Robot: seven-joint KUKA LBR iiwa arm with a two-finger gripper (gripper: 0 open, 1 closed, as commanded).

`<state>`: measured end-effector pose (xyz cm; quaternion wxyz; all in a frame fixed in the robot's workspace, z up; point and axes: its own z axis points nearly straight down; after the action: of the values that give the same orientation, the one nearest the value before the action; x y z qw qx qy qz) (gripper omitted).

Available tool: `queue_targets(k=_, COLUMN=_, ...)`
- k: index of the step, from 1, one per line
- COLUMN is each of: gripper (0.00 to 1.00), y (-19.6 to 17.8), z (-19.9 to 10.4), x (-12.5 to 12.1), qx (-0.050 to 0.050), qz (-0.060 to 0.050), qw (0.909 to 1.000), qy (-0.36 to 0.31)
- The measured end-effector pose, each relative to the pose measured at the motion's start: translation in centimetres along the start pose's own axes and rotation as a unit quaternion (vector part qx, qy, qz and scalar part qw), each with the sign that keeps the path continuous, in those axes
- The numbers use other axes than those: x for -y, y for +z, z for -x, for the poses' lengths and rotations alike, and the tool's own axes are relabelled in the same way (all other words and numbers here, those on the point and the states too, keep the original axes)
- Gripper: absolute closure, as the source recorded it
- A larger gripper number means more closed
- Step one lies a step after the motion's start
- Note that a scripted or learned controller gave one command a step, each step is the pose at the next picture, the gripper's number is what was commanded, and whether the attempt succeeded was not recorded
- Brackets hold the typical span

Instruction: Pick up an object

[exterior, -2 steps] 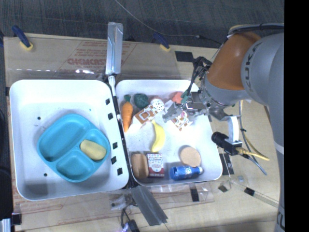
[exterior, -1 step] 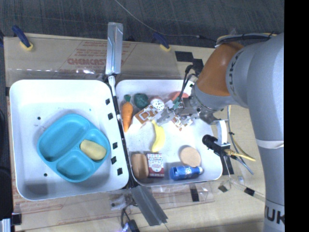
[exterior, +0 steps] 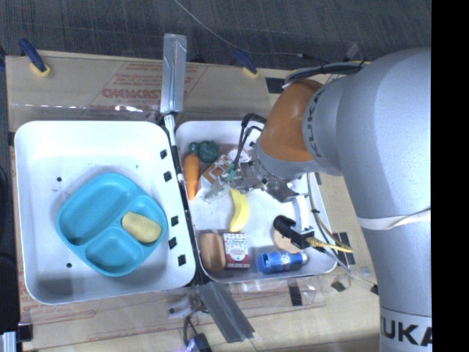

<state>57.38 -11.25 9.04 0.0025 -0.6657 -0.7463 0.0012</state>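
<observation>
A grey KUKA arm with an orange wrist band (exterior: 289,123) reaches from the right into the right-hand shallow white bin (exterior: 322,266), its tool (exterior: 238,174) low among the clutter near the bin's middle. Whether the tool is open or closed cannot be told from this angle, and nothing is visibly held by it. Just below the tool lies a yellow plastic banana (exterior: 239,210); beside it to the left sits an orange carrot (exterior: 191,176), with a dark green round object (exterior: 207,151) above. Along the bin's near edge rest a brown bread roll (exterior: 212,251), a small red-and-white carton (exterior: 235,249) and a blue bottle (exterior: 282,261). The left white bin (exterior: 44,145) holds a blue divided plate (exterior: 95,215) with a yellow lump (exterior: 141,226). The step in hand appears to be the descent to grasp. The next move likely calls for centring over one item, probably the banana, before lifting.
</observation>
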Motion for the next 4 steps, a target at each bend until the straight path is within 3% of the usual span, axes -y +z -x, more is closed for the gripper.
queue_targets(k=1, gripper=0.0, y=-10.6, z=-4.1, x=2.6, qx=0.001, qz=0.006, qw=0.9999, qy=-0.015)
queue_targets(k=2, gripper=0.0, y=-2.1, z=-1.4, x=2.3, qx=0.005, qz=0.008, qw=0.9976, qy=-0.069)
queue_targets(k=3, gripper=0.0, y=-0.4, z=-0.4, x=1.2, qx=0.001, qz=0.005, qw=0.9984, qy=0.056)
queue_targets(k=4, gripper=0.0, y=-0.1, z=-0.1, x=3.6, qx=0.0, qz=0.0, qw=1.0, qy=-0.001)
